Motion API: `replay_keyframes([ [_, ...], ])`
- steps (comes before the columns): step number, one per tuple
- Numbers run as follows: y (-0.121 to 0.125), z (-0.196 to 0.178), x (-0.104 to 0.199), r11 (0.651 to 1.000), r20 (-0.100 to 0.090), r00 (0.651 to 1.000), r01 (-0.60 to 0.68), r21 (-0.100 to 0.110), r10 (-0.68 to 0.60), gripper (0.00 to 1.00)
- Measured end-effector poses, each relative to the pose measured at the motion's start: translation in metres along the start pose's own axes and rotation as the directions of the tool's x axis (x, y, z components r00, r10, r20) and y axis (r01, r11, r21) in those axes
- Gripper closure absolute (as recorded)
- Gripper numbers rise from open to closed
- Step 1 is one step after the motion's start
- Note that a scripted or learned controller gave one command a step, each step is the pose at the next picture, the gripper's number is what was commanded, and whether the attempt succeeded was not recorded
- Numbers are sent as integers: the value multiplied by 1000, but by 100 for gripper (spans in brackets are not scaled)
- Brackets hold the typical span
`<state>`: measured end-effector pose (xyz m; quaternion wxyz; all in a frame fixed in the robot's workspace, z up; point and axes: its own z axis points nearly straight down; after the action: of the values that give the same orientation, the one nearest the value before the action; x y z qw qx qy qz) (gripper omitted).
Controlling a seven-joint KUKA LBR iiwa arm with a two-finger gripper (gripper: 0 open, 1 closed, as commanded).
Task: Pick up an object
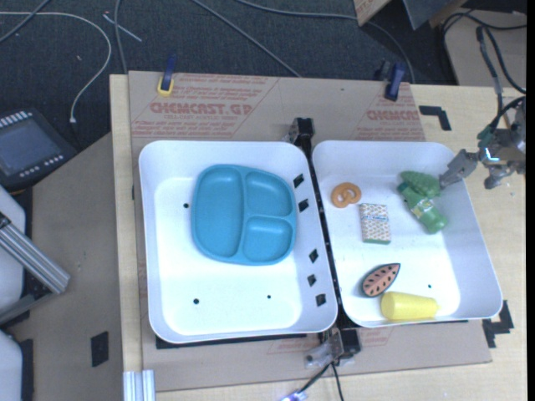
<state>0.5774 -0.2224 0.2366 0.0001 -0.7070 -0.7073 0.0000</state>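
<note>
Lying just in front of the hand (456, 170) in the right bin (481, 257), the green toy (420, 199) looks light, soft and lumpy, best pinched across its narrow middle, though I cannot tell how far the hand is open.

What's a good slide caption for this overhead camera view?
Robot hand at the right bin's far edge beside a green toy; blue divided plate in the left bin.

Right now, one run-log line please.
gripper: at right bin's far right edge, beside green toy | grasp: none seen | blue plate: left bin
</note>
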Motion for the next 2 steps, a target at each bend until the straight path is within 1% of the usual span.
replay_keyframes([
  [1, -5, 46, 7, 1000, -2, 1000, 0, 4, 0, 0],
  [2, 3, 100, 13, 1000, -2, 1000, 2, 5, -2, 0],
])
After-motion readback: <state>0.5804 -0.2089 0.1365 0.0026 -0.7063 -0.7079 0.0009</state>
